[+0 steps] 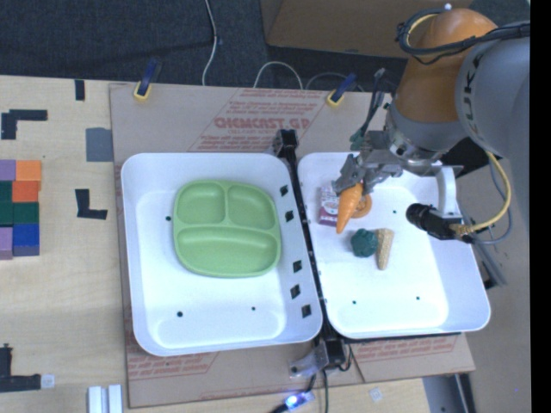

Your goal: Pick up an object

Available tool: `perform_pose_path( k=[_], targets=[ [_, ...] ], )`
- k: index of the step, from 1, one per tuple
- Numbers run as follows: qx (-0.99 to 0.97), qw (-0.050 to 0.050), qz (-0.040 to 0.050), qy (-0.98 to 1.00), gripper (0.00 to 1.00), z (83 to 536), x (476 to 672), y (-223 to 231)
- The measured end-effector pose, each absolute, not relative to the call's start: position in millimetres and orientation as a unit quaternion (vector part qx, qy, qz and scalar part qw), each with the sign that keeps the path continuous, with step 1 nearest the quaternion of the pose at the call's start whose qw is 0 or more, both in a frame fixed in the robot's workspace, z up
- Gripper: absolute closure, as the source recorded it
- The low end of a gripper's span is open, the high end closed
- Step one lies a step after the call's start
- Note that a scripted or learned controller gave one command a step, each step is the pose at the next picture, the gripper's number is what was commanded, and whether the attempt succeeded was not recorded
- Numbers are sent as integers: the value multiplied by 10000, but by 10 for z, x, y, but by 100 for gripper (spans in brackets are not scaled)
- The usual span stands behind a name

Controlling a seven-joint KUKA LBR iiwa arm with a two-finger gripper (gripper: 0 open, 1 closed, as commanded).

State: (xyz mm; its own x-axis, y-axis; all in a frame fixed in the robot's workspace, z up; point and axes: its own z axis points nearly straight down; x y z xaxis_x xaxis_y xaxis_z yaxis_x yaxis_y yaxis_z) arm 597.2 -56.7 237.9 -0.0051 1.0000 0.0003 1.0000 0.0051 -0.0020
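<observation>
while the grey arm with its orange band (448,54) reached in from the right, the two-finger gripper (360,177) hung over the far left part of the right-hand shallow white bin (430,308), and an orange carrot-shaped toy (348,206) lay directly under it, its thick end up at the fingers and its point aimed toward the near left. the toy's top seemed to sit between the fingers, which looked drawn in close around it (whether they truly pinched it or merely touched it, i judged as likely a grip but not certain). its long axis ran slantwise, from far right down to near left.

just left of the carrot, touching or nearly so, stood a small pink and white packet (328,205). nearer and to the right lay a dark green lumpy toy (364,243) with a tan cone-like piece (384,248) just beside it, both apart from the carrot's tip.

the bin floor was smooth white plastic, with bare room toward the near and right sides. the left-hand white bin (138,256) bore a pale green divided plate (227,230), well apart from the work. both bins rested on a brown cardboard sheet (250,119), and coloured blocks (21,209) sat at the far left of the bench.

a straight lift looked the safest next move, since the packet crowded one side.
</observation>
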Motion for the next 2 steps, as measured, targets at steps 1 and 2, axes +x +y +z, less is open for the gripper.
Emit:
perform_pose_path(
  k=[1,2],
  targets=[
    [-7051,14,8,-7091,100,2321,5885,-64],
    [-7045,8,-1,-7097,100,2373,5975,510]
  ],
)
